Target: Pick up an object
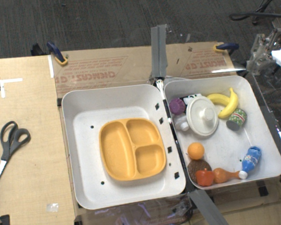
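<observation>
Clearly, all the loose objects lie in the right bin (pixel 269 136), so a pick must happen there. The left bin (pixel 80 156) bears one thing, a yellow divided tray (pixel 133 148), flat in its middle.

In the right bin the things sit in two groups. At the far side a white round lid-like piece (pixel 203 117) touches a purple toy (pixel 178 106), and a banana (pixel 226 103) curves just beside it, with a small green-red object (pixel 237 119) under its tip. At the near wall an orange ball (pixel 196 151), a red-brown piece (pixel 203 176), an orange drumstick-like toy (pixel 227 175) and a blue bottle (pixel 251 159) lie close together — probably they slid against the rim.

The middle floor between the groups is bare, so I judge the blue bottle or the banana easiest to reach. About the gripper's state I cannot tell — nothing is yet lifted.
</observation>
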Available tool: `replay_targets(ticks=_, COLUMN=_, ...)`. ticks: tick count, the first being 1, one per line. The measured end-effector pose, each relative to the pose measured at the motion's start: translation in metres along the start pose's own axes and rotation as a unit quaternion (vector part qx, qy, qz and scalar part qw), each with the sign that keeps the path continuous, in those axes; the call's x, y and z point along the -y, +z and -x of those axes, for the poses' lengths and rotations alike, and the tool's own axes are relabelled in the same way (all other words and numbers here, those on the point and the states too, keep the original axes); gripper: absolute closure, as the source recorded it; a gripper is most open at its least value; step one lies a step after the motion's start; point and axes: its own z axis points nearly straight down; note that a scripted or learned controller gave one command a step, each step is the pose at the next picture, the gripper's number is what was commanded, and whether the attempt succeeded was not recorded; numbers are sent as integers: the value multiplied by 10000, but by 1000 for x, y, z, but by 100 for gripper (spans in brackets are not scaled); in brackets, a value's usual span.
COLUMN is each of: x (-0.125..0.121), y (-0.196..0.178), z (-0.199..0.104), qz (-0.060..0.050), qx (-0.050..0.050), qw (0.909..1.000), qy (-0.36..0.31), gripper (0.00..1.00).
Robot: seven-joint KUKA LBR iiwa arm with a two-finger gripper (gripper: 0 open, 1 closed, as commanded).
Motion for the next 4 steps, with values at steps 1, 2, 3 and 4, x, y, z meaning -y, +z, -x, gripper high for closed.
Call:
replay_targets(ticks=1, x=42, y=237, z=18, qz=1, qx=-9, qw=9888, qy=1490, gripper=100)
replay_targets(ticks=2, x=42, y=237, z=19, qz=1, qx=-7, qw=9888, qy=1490, gripper=0)
replay_targets(ticks=3, x=17, y=267, z=9, qz=1, qx=-4, qw=9789, qy=2043, gripper=0)
replay_targets(ticks=4, x=17, y=254, z=13, qz=2, qx=51, qw=9793, qy=2026, gripper=100)
